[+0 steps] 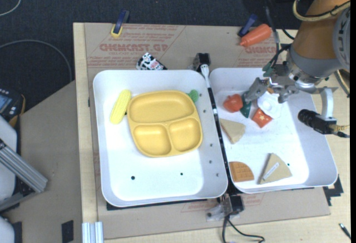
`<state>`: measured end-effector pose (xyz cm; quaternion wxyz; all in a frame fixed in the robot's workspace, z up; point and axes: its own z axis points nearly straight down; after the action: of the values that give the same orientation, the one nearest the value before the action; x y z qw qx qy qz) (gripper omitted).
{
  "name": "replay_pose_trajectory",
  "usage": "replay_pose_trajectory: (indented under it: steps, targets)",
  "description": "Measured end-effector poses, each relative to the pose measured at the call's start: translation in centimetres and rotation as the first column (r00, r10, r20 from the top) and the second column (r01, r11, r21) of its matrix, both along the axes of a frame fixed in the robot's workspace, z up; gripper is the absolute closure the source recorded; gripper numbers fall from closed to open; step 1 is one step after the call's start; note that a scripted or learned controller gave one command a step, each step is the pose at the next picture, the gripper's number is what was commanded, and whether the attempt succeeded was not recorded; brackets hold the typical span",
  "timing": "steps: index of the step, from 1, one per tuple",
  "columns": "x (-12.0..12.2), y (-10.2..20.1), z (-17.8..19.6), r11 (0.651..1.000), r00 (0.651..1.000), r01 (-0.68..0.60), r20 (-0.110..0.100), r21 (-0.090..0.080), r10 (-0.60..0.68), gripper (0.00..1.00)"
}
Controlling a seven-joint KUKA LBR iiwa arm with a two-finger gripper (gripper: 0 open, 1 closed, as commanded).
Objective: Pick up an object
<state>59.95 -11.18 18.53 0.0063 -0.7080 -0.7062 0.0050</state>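
We saw left bin (111, 142) carrying yellow divided plate (164, 122), yellow corn cob (119, 106) beside it. Right bin (317, 153) held tan wedges (232, 130), round cracker (241, 171). Gripper (261, 104) sat low over right bin's upper part, beside red tomato (233, 103) and red-white piece (262, 118). Jaw spread: we could not tell; no grasp was evident.
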Motion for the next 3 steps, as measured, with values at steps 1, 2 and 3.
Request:
replay_pose_trajectory:
  steps: [1,2,3]
  targets:
    - [0.3,0.0,0.8,1.0,1.0,-0.003,0.015,-0.002,0.003,0.0]
    - [-0.4,0.4,-5.3,1.0,1.0,-0.002,0.008,0.0,0.002,0.0]
    - [-0.1,0.3,-9.7,1.0,1.0,-0.003,0.024,-0.008,0.003,0.0]
